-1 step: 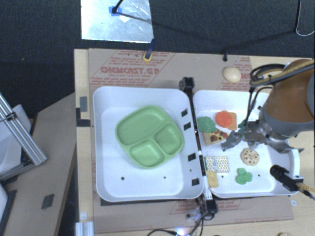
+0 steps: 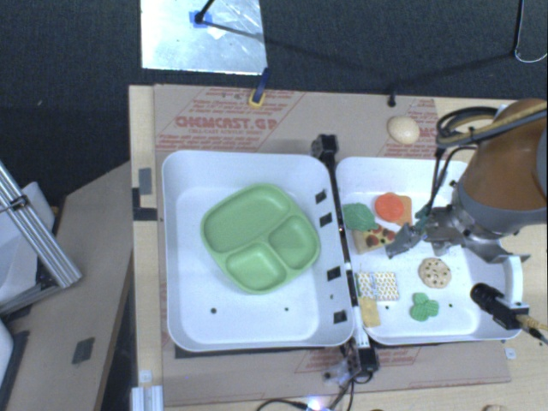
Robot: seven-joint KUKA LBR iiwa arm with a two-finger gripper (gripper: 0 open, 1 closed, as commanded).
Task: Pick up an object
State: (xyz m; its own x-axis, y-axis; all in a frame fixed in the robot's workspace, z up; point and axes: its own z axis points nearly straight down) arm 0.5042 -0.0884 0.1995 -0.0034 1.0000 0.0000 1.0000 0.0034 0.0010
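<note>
Camera view from above shows the arm [image 2: 501,178] reaching in from the right over the right bin [image 2: 454,332], with the claw [image 2: 409,240] low inside it. Its two dark fingers [image 2: 401,244] are spread apart and grasp nothing. Just to the claw's left, almost touching the fingertips, lies a pizza slice [image 2: 370,239], with a green leafy piece [image 2: 358,217] beyond it. Above the claw and close by sits an orange-red tomato slice [image 2: 393,205]. Below and slightly right of the claw lies a cookie [image 2: 435,272]; further below are a small green piece [image 2: 423,308] and a checked cracker [image 2: 378,285]. Well to the claw's left, the other bin [image 2: 184,315] holds a green divided plate [image 2: 259,237].
</note>
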